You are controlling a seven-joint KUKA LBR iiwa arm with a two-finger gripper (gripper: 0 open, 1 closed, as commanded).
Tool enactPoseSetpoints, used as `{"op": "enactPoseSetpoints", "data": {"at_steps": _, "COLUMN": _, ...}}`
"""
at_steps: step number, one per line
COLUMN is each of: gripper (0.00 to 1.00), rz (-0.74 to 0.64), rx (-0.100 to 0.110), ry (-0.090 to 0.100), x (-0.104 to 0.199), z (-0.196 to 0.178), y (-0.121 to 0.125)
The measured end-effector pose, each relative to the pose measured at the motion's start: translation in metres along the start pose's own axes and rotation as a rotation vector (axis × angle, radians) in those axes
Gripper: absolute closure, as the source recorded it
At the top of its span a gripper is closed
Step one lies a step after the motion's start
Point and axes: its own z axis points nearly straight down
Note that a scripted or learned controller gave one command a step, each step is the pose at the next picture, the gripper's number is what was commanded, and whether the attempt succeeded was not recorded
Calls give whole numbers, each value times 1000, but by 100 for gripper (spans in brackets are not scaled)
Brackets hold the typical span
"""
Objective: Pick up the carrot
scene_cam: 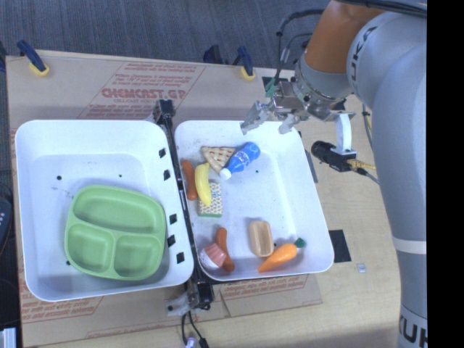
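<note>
One carrot (279, 257) lies slantwise, green top toward upper right.

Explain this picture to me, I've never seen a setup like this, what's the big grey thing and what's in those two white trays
The grey and orange thing is a robot arm, seen from a camera above the bench. Its gripper has open fingers, hangs over the right bin's far edge and holds nothing. That bin holds toy food: a carrot near the front, a banana, a blue bottle, a hot dog bun and more. The left bin holds a green divided plate.
</note>
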Motion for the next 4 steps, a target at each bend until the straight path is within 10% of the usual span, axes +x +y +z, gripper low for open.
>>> {"op": "enactPoseSetpoints", "data": {"at_steps": 1, "gripper": 0, "rz": -135, "rx": 1, "ry": 1, "x": -65, "z": 14, "y": -40}}
{"op": "enactPoseSetpoints", "data": {"at_steps": 2, "gripper": 0, "rz": -181, "rx": 2, "ry": 2, "x": -64, "z": 110, "y": -126}}
{"op": "enactPoseSetpoints", "data": {"at_steps": 3, "gripper": 0, "rz": -598, "rx": -11, "ry": -3, "x": -63, "z": 146, "y": -164}}
{"op": "enactPoseSetpoints", "data": {"at_steps": 4, "gripper": 100, "rz": -604, "rx": -7, "ry": 5, "x": -62, "z": 135, "y": -163}}
